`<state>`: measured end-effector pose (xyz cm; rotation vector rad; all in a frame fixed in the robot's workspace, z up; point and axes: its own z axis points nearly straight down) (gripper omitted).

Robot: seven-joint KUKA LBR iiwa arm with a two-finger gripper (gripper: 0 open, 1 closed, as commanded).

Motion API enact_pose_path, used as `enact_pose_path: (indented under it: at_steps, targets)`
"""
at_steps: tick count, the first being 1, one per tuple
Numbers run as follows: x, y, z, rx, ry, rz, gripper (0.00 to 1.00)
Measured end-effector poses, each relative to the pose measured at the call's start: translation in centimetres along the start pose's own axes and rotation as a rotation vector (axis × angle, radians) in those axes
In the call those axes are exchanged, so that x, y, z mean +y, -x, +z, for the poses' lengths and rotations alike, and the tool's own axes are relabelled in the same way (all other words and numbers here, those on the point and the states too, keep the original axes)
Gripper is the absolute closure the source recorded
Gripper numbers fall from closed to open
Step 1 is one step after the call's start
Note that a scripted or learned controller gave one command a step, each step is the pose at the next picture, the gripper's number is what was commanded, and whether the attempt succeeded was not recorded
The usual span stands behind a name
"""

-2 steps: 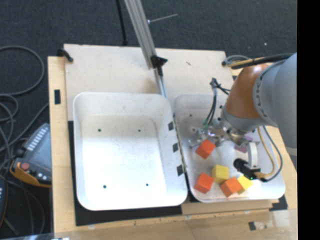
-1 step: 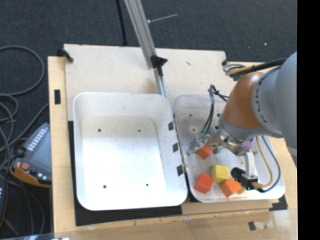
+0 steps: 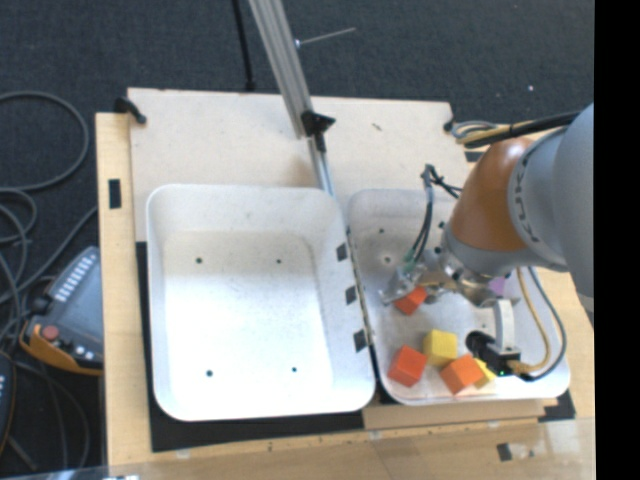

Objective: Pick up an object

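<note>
My gripper (image 3: 405,290) is low inside the right bin (image 3: 385,213), near its left wall. A small orange block (image 3: 409,304) lies directly at its tip; the view does not show whether it is gripped. An orange cube (image 3: 406,365), a yellow cube (image 3: 441,345) and a second orange cube (image 3: 463,374) sit along the bin's near edge, apart from the gripper. A purple piece (image 3: 497,286) peeks out behind the wrist.
The left bin (image 3: 165,268) stands beside the right one, their walls touching. A slanted metal pole (image 3: 290,68) rises from the back of the bench. Cables trail from the wrist over the right bin's right side (image 3: 545,338).
</note>
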<state>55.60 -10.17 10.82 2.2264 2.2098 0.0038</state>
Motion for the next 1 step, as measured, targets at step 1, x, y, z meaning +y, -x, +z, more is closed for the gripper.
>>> enact_pose_path:
  at_steps: [1]
  targets:
    - [1.46, -8.02, -9.31, 0.004, 0.004, -0.017, 1.00]
